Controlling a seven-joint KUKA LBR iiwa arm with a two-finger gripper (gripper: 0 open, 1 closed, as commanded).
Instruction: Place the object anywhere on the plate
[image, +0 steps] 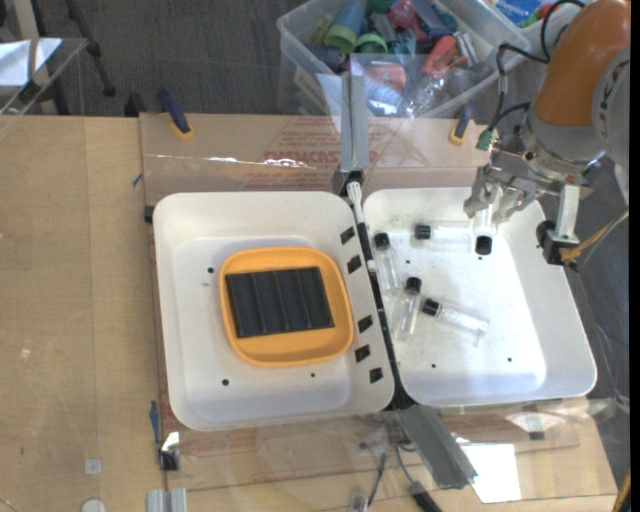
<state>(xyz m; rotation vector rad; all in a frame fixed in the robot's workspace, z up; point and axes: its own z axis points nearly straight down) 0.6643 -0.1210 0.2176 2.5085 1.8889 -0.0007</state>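
A pale wooden desk (60, 300) fills the scene, with two shallow white bins side by side on it and a clear plastic sheet taped down beneath them. Nearest us, at the front edge, there's a grey metal bracket (435, 450) and a scrap of white paper (495, 470).

Moving in, the left bin (190, 400) carries the orange plate (287, 305), squarish with rounded corners and a dark ribbed panel in its middle. It sits fairly central, which looks like a generous landing spot for anything dropped from above.

Across the divider, the right bin (550, 370) holds the clear vials with black caps (440, 310), scattered loosely: one lying toward the middle, a couple close to the divider, one further back near the rim. They all lie flat, well apart from the plate.

And there's the hand (490, 212), hanging over the back of the right bin, fingers pointing down. A small black-capped piece (483, 243) shows just below the fingertips, but whether it is gripped or merely lying underneath, I cannot tell, nor how wide the fingers stand.

Behind it all, a clear tub of colourful odds and ends (400, 40) waits at the back. My read: pick stage, nothing on the plate yet.
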